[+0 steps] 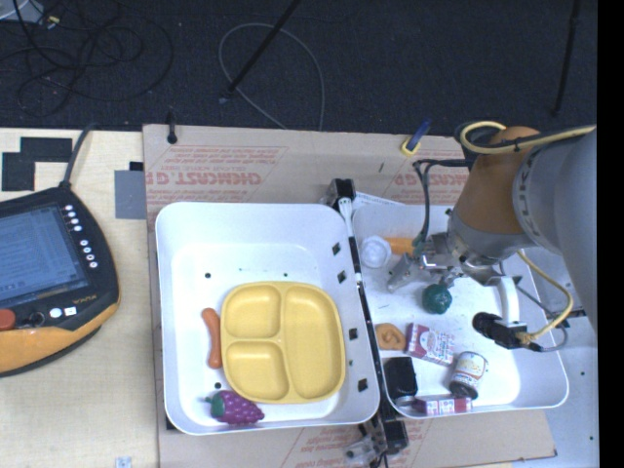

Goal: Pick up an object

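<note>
Two white bins sit mid-frame; the gripper (421, 273) hangs low over the right bin (546, 390), centre-right of frame, w/ a dark green ball (437, 299) just below-right of it, likely the target. Jaw state can't be told from this angle, & nothing visibly sits between them. To do the step well, judging from this: centre over the ball, drop straight down & clamp across its middle, staying clear of the white cap (374, 253) to the left & the red-white carton (430, 342) lower down; a round ball prob. rolls if nudged off-centre.
</note>
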`<state>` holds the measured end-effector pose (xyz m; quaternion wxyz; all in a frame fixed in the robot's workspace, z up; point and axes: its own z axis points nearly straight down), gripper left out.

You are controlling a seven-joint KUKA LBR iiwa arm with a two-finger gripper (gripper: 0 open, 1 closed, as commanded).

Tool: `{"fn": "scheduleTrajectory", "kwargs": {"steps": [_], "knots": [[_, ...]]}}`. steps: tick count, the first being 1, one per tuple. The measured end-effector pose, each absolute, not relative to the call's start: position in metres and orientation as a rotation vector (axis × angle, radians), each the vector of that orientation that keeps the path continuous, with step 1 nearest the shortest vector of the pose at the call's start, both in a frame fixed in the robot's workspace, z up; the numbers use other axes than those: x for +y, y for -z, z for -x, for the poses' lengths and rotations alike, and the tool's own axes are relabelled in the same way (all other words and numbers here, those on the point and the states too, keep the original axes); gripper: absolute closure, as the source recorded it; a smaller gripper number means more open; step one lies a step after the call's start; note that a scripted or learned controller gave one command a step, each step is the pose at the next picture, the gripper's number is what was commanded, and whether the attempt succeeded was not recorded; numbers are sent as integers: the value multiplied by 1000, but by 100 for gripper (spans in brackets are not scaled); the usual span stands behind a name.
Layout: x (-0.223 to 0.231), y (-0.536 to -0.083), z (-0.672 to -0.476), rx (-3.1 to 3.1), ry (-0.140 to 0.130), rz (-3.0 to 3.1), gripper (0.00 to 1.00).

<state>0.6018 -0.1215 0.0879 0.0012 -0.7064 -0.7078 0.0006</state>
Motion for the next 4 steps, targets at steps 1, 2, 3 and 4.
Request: {"fn": "scheduleTrajectory", "kwargs": {"steps": [1,2,3,4], "knots": [[-125,-88,-544,-2218,-2,2220,0],[-111,-87,-583,-2219,-2,2220,0],[-119,-88,-565,-2219,-2,2220,0],[-119,-98,-566,-2215,-1,2222,100]]}}
